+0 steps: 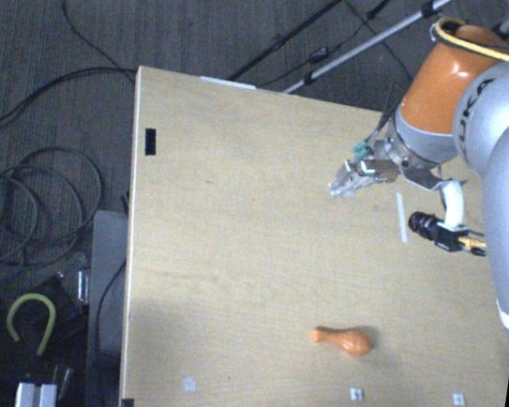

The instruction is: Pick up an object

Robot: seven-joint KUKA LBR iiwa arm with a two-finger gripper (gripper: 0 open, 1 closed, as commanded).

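An orange, pear-shaped object point(343, 339) lies on its side on the pale wooden bench top point(230, 242), toward the near right. My gripper point(345, 184) hangs over the far right part of the bench, well above and behind the orange object, with nothing seen in it. The grey arm with its orange band comes in from the upper right.
A thin white stick point(402, 217) lies just right of the gripper. A small black tag point(150, 141) sits near the bench's left edge. Small markers point(356, 393) dot the near right corner. Cables and tools lie on the floor at left.
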